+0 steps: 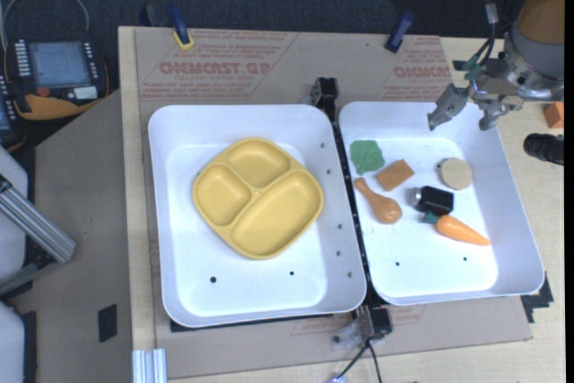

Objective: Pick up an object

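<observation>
The grey two-finger gripper is hanging spread wide and holding nothing, above the far edge of the right shallow white bin. Nearest below it is lying the round beige toy biscuit, probably light, stiff and smooth; pinching across its rim is looking safest.

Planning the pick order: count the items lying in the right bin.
5. Green piece at the far left, orange block, drumstick, tan round piece, and carrot beside a black block, uncounted.
</observation>
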Tool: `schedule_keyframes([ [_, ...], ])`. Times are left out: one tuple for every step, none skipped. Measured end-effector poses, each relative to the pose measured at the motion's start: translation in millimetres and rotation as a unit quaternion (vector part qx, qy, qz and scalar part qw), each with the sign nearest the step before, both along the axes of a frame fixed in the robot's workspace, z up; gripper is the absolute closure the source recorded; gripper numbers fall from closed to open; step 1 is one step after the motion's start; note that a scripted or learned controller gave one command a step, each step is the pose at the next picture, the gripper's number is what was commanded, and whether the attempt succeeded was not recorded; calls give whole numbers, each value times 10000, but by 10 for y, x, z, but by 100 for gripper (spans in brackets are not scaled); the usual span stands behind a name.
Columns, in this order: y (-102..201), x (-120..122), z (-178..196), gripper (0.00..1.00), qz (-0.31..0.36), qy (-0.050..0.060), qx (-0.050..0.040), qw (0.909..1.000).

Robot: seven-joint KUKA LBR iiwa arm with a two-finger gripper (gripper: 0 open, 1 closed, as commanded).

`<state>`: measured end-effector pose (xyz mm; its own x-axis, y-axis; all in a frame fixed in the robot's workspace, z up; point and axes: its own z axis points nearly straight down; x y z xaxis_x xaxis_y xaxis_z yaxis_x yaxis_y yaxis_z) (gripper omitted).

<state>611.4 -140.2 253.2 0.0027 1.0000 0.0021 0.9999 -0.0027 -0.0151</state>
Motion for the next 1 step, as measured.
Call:
schedule_keyframes([
  [5,21,85,0,14,-71,-10,10000],
])
